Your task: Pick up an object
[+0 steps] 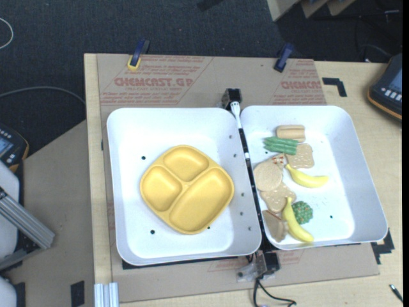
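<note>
The right bin (342,171) holds a cluster of toy food along its left side. At the top lies a tan bread roll (291,132), with green beans (281,145) just below it. A yellow banana (307,178) lies mid-bin, and a second banana (294,223) lies near the front beside a green broccoli piece (302,212). Round tan cookies or bread slices (268,178) sit between them. In the left bin (128,146) rests a yellow three-compartment plate (186,188).
The bins sit on a cardboard-covered bench (192,82) held by clamps (136,55) at the back. A black divider strip (243,152) runs between the bins. An orange-edged device (390,91) lies at the far right.
</note>
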